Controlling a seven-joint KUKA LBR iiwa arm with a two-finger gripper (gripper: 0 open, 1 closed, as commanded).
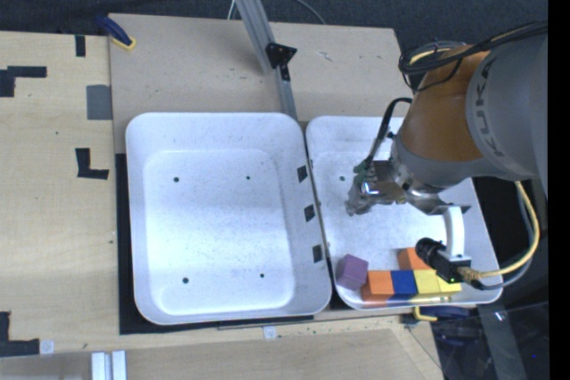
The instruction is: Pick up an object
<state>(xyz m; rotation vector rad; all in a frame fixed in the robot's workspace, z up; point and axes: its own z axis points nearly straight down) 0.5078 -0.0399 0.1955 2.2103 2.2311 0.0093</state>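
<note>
**Five blocks in the right bin, arm above them**

Nearest, along the right bin's (331,157) near edge, lie five blocks: one purple block (353,270) at the left, then an orange block (380,282), a blue block (403,281) and a yellow block (430,281) in a row, with a second orange block (410,258) just behind them. Farther in, the gripper (365,191) hangs over the bin floor, apart from the blocks; whether its jaws are open or closed cannot be told. The left bin (214,218) sits beside it on the surface (178,58).
</note>
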